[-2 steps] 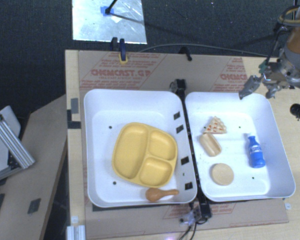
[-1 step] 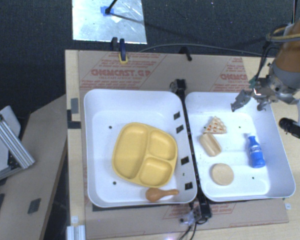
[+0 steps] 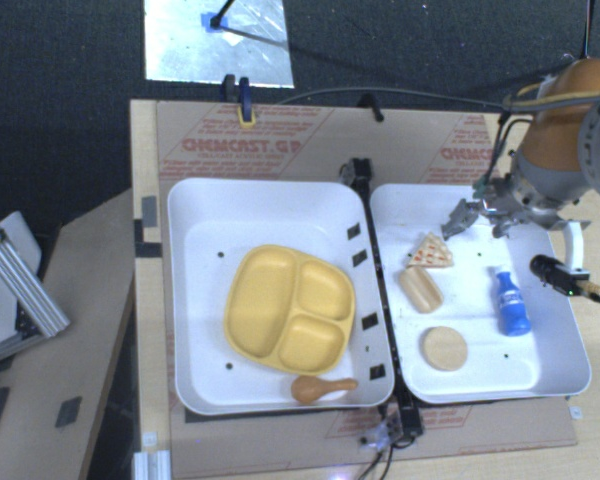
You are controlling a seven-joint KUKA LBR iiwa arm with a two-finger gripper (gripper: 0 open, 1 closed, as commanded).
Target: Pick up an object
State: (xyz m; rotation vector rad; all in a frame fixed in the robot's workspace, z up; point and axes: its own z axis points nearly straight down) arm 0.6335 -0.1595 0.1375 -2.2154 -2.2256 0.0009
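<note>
Board under bins reads "CHEMCAST GP" (image 3: 242, 146). Blue bottle (image 3: 511, 304) lies in right bin (image 3: 570, 368), long axis near-far. Gripper (image 3: 477, 215) above bin's far edge, grip state unclear.

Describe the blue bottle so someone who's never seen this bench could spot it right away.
Look in the right-hand white bin, on the arm's side of the bench. Near its right wall lies the blue bottle with a white cap. It is the only blue thing there; its neighbours, a round cookie, a bread roll and a sandwich wedge, are tan.
</note>
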